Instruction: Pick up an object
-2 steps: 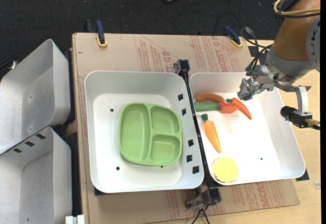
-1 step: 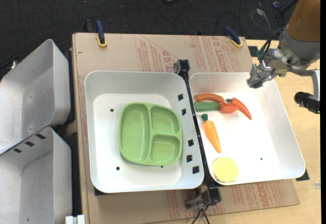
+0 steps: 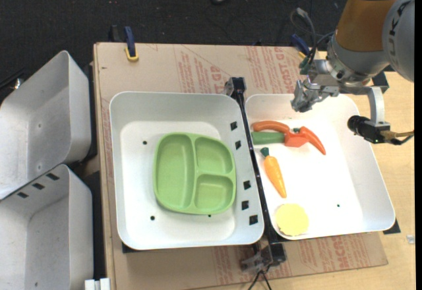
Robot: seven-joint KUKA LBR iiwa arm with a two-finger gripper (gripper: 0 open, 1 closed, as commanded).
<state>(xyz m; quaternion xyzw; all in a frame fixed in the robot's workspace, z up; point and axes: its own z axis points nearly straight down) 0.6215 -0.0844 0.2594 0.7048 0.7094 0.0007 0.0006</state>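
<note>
In the right bin (image 3: 356,206) lie orange-handled pliers with a green tip (image 3: 290,136), an orange carrot (image 3: 275,175) below them, and a yellow disc (image 3: 291,219) near the front rim. My gripper (image 3: 302,100) hangs over the bin's back left part, above and slightly right of the pliers, apart from them. Nothing shows between its fingers.
The left bin (image 3: 128,170) holds a green divided plate (image 3: 195,173). A black divider with clips runs between the two bins. Two white tubs (image 3: 39,124) stand off the bench at the left. A black cable fitting (image 3: 366,127) hangs over the right bin's far right.
</note>
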